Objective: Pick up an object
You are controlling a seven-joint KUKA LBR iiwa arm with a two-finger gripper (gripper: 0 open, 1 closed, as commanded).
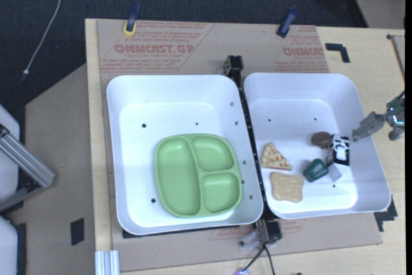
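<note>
Picking not yet begun.
Grey metal claw (375, 125) at right bin's edge, opening impossible to tell; small dark green object (315, 170) untouched, nothing lifted.

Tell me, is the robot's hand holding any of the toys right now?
No, nothing is held. The hand sits at the right bin's edge, apart from the toys.

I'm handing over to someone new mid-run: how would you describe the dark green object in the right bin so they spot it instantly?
Start at the right white bin, the one without the green divided plate. Near its lower right sits a cluster of small items; the dark teal-green rounded object lies just below the brown oval piece, right of the tan toast-shaped piece. It is the only green item in that bin.
</note>
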